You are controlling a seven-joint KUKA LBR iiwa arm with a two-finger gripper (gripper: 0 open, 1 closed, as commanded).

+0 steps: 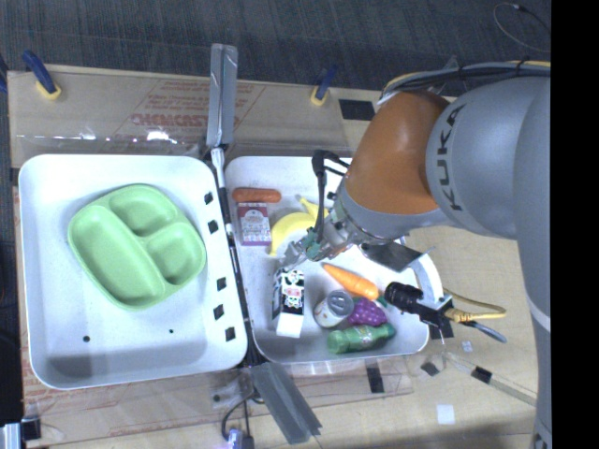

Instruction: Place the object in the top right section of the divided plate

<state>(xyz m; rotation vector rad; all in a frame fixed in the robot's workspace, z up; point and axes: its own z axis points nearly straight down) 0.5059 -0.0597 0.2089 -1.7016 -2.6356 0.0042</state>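
The arm (440,157) is reaching in from the right and hanging low over the right bin (245,171), its grey and orange bulk covering that bin's upper right corner. The gripper (314,243) is hovering just at the lower edge of the banana (290,227); whether its tips are apart or together, I cannot tell from up here, and nothing is showing clamped between them.

The right bin is looking crowded. A sausage (256,195) is lying near the top wall, a small red carton (254,224) is sitting just below it, and the banana is lying beside that carton. Lower down, a black-and-white milk carton (291,299) is lying close to the left wall, a carrot (351,281) is stretching diagonally just right of the gripper, a silver can (332,309) is sitting beneath it, with purple grapes (369,314) and a green vegetable (358,339) pressing toward the bottom rim. Little open floor is showing between these things.

The left bin (37,251) is offering far more room. The green divided plate (138,243) is sitting tilted in its upper middle, well apart from every wall, with bare white floor running along the bottom and the left side.
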